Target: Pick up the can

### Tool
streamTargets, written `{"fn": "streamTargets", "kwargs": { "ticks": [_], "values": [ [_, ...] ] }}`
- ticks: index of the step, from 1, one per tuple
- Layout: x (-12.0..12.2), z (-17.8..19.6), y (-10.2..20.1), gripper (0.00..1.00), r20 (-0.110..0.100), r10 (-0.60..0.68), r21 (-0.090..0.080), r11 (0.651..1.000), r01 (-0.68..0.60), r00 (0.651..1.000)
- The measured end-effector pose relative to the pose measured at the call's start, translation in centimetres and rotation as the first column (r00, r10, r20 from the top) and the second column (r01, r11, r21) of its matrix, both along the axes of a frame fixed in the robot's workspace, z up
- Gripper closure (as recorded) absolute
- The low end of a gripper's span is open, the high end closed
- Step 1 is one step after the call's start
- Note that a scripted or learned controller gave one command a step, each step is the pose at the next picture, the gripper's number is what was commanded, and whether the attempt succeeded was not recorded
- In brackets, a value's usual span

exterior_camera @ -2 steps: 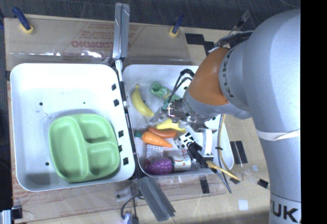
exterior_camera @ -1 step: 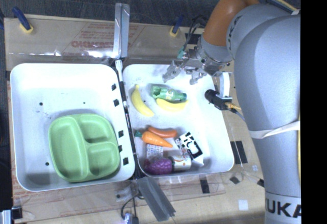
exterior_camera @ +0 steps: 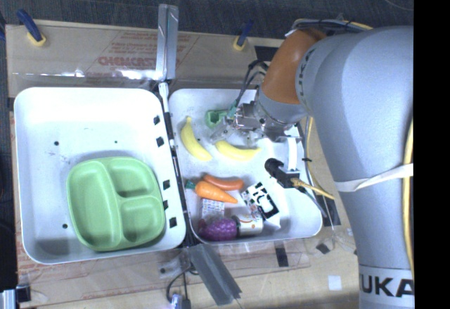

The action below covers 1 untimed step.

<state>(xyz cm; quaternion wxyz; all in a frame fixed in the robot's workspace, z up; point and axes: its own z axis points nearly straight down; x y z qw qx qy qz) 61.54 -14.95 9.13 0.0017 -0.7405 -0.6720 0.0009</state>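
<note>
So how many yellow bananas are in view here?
2. One yellow banana lies near the left wall of the right white bin; the other yellow banana lies just right of it, under the gripper. The arm could be hiding more.

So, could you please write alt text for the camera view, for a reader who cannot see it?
A grey robot arm's gripper hangs low in the right white bin over two bananas, with carrots, purple grapes and a small can lying nearer the front. The left bin holds a green divided tray.
</note>
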Motion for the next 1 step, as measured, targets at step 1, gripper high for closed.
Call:
{"fn": "streamTargets", "kwargs": {
  "ticks": [1],
  "values": [
    [3.58,-0.56,-2.81,0.0,-0.026,-0.109,0.002,0.994,0.109,0.994]
  ]
}}
